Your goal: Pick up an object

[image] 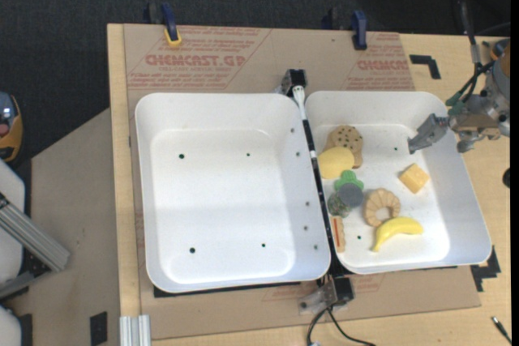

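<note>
On the bench (243,53), brown-surfaced with red lettering and two blue clamps at its far edge, two shallow white bins side by side. Left bin (154,174): white floor with four small dark dots. Right bin (454,239): eight items, grouped toward its left and near parts. Item one, brown speckled cookie (347,137), near the divider. Item two, pale yellow rounded piece (334,163), touching the cookie's near side. Item three, small green piece (348,178); item four, grey piece (351,194) just below it; item five, dark mottled piece (336,207) beside the grey one. Item six, tan ring-shaped pastry (381,207). Item seven, yellow banana (396,231), just beside the pastry. Item eight, yellow cheese wedge (414,177), apart from the rest, toward the right. Thin orange stick (338,233) near the divider. Pincer (428,133): grey, above the right bin's far right area, over bare floor beyond the cheese wedge, nothing seen between its parts; whether spread or pressed together cannot be told.
</note>
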Robot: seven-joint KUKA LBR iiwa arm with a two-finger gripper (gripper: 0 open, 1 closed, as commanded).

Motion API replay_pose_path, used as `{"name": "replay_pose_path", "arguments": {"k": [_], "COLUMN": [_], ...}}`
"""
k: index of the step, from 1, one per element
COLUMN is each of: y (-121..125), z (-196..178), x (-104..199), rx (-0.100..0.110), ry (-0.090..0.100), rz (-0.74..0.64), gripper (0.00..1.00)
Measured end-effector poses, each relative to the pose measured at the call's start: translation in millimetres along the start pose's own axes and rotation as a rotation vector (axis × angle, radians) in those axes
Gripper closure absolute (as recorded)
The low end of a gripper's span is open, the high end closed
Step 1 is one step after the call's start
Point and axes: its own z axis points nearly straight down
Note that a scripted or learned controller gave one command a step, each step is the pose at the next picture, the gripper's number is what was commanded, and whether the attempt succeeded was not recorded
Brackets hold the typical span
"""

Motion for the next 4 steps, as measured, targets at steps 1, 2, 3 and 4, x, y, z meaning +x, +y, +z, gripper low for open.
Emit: {"name": "replay_pose_path", "arguments": {"k": [1, 2, 3, 4], "y": [0.4, -37.3, -41.7, -52.2], "z": [-10.3, -157.4, -216.3, -269.2], "x": [0.0, 68.7, 69.6, 75.3], "rx": [-0.002, -0.010, -0.005, -0.007], "ry": [-0.001, 0.000, -0.001, -0.001], "rz": [-0.001, -0.007, -0.001, -0.001], "gripper": [1.00, 1.00, 1.00, 1.00]}}
